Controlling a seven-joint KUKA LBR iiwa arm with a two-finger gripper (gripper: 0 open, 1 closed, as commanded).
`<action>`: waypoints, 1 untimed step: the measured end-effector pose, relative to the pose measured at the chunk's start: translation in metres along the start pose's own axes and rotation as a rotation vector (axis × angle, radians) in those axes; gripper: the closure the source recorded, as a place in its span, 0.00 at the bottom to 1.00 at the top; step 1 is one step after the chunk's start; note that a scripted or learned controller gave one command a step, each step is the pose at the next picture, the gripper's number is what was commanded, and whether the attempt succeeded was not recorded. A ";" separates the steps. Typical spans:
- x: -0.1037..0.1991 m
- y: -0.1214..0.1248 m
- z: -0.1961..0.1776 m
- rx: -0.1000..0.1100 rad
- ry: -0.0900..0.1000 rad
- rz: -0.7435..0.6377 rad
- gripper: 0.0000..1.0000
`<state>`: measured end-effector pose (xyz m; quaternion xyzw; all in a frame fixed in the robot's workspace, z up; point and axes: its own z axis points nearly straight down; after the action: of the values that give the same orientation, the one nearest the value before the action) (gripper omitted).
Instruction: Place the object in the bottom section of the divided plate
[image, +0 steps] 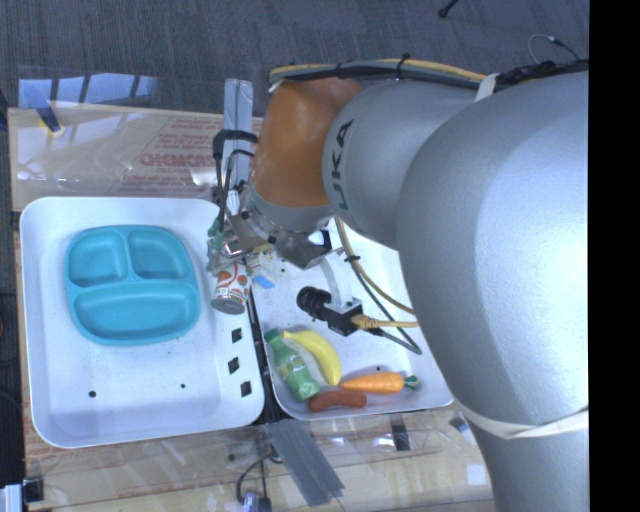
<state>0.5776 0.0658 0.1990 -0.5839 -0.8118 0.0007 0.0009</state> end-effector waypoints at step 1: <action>0.000 0.000 0.000 0.000 0.000 0.000 0.00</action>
<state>0.5777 0.0656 0.1991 -0.5840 -0.8117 0.0007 0.0008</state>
